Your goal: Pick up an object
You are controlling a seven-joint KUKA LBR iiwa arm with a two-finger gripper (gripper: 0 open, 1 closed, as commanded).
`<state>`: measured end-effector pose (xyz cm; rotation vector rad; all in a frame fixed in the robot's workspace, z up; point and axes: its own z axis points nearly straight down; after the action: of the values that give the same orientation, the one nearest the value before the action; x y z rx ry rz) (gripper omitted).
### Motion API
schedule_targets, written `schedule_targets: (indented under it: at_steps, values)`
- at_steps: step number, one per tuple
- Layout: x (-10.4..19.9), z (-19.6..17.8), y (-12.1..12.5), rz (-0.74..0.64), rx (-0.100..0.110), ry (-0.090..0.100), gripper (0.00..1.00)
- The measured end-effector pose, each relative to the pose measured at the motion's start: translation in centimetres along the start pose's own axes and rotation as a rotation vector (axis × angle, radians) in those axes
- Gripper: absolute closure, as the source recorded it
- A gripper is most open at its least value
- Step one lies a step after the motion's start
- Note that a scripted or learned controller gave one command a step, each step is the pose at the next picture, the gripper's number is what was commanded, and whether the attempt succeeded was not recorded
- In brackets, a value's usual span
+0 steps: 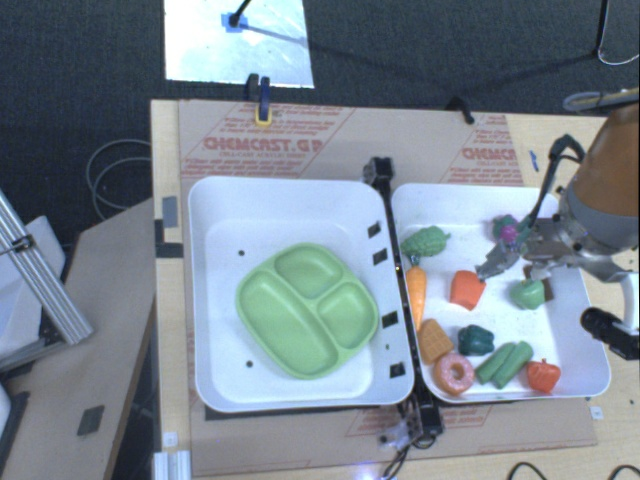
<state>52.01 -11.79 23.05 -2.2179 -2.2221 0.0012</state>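
Note:
The right bin (596, 360) holds several toy foods. Among them are a leafy green piece (425, 240), a carrot (416, 290), an orange-red pepper (466, 288), a purple and green piece (507, 230) and a light green piece (527, 292). My gripper (497, 262) reaches in from the right and hangs low over the bin's middle. Its tip is just above and right of the orange-red pepper, with the light green piece close under the wrist. I see nothing held.
Along the right bin's front lie a tan bread piece (434, 340), a dark green pepper (476, 340), a pink donut (455, 373), a green pod (505, 362) and a red tomato (543, 375). The left bin (215, 228) holds a green divided plate (307, 310).

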Motion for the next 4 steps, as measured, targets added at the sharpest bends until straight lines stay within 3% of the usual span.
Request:
schedule_targets:
  at_steps: [1, 3, 4]
  values:
    - [0.1, 6.3, -0.3, 0.0, 0.002, 0.0, 0.0]
    - [0.1, 14.8, -0.9, 0.001, 0.001, 0.001, 0.0]
    - [0.1, 13.6, -0.8, 0.0, -0.004, 0.0, 1.0]
